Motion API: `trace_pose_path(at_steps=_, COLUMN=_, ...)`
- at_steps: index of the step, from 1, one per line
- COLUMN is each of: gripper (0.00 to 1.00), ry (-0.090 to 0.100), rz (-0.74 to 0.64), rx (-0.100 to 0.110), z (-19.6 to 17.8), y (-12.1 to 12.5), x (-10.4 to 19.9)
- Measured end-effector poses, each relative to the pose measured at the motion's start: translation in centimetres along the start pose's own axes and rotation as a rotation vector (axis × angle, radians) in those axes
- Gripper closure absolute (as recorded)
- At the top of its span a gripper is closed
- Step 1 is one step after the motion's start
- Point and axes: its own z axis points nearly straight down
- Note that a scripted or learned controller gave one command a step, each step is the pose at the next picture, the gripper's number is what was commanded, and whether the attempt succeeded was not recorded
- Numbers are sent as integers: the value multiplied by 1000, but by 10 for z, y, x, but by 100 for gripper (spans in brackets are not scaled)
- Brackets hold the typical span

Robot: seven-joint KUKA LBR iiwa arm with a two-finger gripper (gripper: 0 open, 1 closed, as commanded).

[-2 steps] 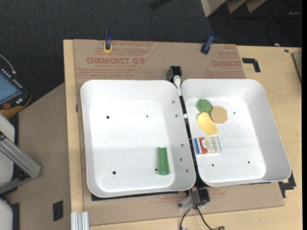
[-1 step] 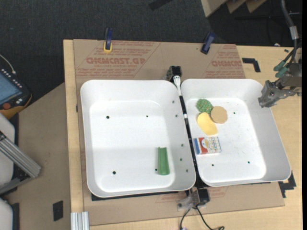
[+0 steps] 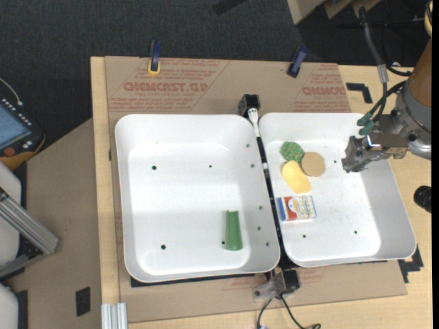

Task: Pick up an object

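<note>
Objects for me to choose from sit mostly in the right bin (image 3: 384, 211), clustered against its left wall: a green knobbly piece (image 3: 292, 149), a tan round disc (image 3: 313, 164) touching it on the right, a yellow rounded lump (image 3: 296, 177) just below both, and a small flat carton (image 3: 297, 208) with red, white and blue print lying nearer the front. A green bar (image 3: 233, 229) lies alone in the left bin (image 3: 158, 184), near its front right corner.

My claw (image 3: 355, 157) hangs over the right bin, to the right of the disc and apart from it. I cannot tell how it is set, and I see nothing in it.

I judge all of these to be light toys, so weight is no worry. The yellow lump looks smooth and rounded; it may squirt out sideways unless I close across its narrow width near the middle. The disc is thin and lies flat, leaving little edge to catch. The carton looks stiff and flat too, best taken across its shorter sides. The knobbly green piece probably offers the surest bite, since its bumps should resist slipping, but its neighbours crowd it. The lone green bar, straight and clear of everything, would be easiest across its width.
</note>
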Motion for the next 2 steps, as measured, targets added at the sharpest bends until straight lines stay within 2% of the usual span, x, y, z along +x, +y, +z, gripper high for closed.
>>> trace_pose_path(at_steps=1, gripper=100, ry=-1, rz=-3, rx=-10, z=-19, y=2, x=58)
trace_pose_path(at_steps=2, gripper=100, ry=-1, rz=-2, rx=-10, z=-39, y=1, x=107)
